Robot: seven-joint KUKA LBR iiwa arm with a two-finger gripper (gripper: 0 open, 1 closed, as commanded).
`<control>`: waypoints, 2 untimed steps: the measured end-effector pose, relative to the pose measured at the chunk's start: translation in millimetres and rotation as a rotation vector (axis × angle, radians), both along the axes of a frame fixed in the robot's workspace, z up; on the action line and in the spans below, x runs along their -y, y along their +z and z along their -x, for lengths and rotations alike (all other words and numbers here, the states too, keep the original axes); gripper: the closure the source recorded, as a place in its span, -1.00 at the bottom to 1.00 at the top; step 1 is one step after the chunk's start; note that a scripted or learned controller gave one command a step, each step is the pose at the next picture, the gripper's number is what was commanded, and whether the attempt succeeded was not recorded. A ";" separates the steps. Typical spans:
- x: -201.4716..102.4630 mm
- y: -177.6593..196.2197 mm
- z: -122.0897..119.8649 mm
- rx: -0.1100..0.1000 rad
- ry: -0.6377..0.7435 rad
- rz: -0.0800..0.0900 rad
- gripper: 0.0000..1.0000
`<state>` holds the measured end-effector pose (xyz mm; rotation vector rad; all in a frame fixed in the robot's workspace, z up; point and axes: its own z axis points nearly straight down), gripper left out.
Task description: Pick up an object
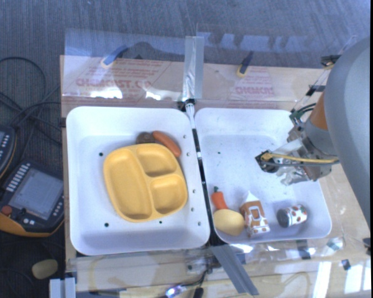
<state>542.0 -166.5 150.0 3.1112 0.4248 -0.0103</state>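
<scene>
1. Currently the gripper [265, 161] is hanging low inside the right bin [236, 126], past the bin's middle toward its arm-side wall; jaw state: cannot tell, nothing visibly between them.
2. Candidate objects are sitting along that bin's near wall: carrot [219, 200], lemon [228, 221], small carton [255, 218], spotted can [291, 216]. Probably clustered there by earlier sliding.
3. Left of the right bin, a yellow tray [145, 182] is lying in the other bin [87, 166].
4. Likely aiming short of the can.

Small items [256, 218] along right bin's near edge
</scene>
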 end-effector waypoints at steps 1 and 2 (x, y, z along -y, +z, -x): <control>51.7 -55.4 -36.9 0.001 -0.067 -0.003 1.00; 52.6 -57.4 19.2 0.026 -0.060 -0.005 1.00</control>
